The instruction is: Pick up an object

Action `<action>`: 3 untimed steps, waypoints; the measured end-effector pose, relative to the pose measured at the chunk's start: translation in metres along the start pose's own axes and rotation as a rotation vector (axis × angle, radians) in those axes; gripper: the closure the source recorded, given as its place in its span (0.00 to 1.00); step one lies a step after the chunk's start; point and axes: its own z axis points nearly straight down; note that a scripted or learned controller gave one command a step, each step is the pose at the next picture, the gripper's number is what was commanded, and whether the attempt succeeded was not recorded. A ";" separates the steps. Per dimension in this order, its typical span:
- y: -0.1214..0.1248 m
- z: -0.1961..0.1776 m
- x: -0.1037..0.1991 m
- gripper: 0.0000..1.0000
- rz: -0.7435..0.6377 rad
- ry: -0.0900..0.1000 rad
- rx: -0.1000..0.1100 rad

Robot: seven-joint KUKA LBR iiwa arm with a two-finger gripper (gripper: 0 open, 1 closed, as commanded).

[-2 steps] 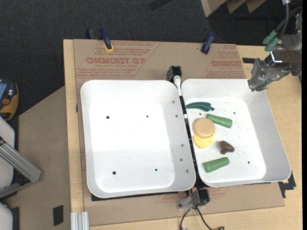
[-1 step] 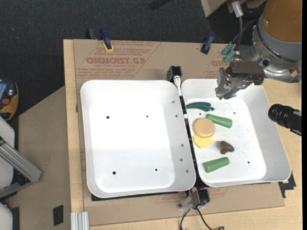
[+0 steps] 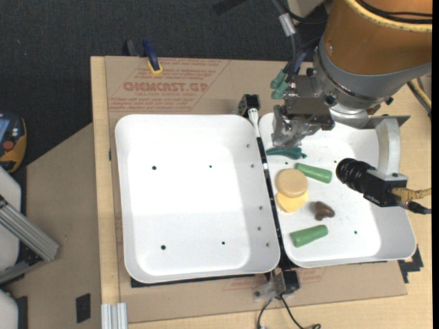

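Dark carpet floor [image 3: 103, 12] ran behind and left of bench. Bench top was brown cardboard [image 3: 185, 81] with red printed lettering, a blue-yellow clamp [image 3: 151, 57] on its back edge. Aluminium rail [image 3: 24, 228] sat at lower left, a blue-orange device [image 3: 10, 142] at left edge. Lighting was even, shadows soft.

- You see two shallow white plastic bins [image 3: 185, 190], each dotted with a few small black spots.
- In the right one: a pale yellow cylinder [image 3: 291, 190], two green sticks [image 3: 313, 173], a small brown lump [image 3: 324, 211] and a thin teal strip [image 3: 285, 153].
- The tan cardboard sheet [image 3: 168, 81] carries red lettering.
- The arm's band [image 3: 384, 19] is orange above grey.
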 end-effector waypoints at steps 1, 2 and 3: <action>0.001 -0.012 -0.003 1.00 0.005 0.000 -0.006; 0.000 0.021 0.022 1.00 0.003 -0.001 0.000; 0.001 0.008 0.021 1.00 0.006 0.000 -0.007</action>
